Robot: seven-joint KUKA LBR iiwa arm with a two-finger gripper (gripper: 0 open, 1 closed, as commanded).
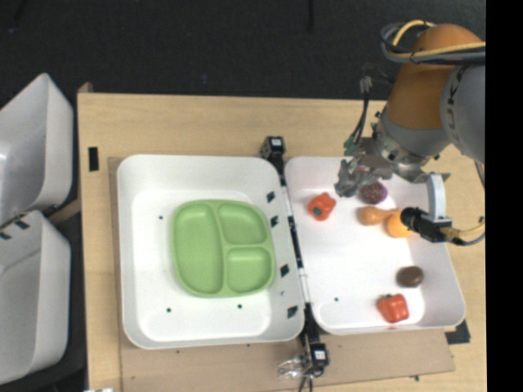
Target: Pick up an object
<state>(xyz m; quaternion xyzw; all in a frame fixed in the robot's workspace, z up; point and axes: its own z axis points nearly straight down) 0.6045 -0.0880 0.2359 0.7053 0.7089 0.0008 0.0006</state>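
- White plastic bins are sitting side by side on the wooden bench; the left bin is carrying a green divided plate, and the right bin is carrying the loose pieces I am choosing from.
- I am hanging my gripper low over the far part of the right bin, just beside a dark purple piece, which I judge to be the pick target because it is lying nearest my tip.
- I am unable to report the state of my jaws: the wrist is masking them from above, so spread or pressed together cannot be told. No piece is showing between them.
- An orange-red piece is resting just to the left of my tip, near the divider between the bins; it is the alternative target.
- A yellow-orange pear-shaped piece is lying close to the purple one, so I am judging that a descent here is risking a nudge to its neighbour.
- A brown piece and a red piece are sitting well apart from me, toward the near right corner, and are playing no part in this approach.
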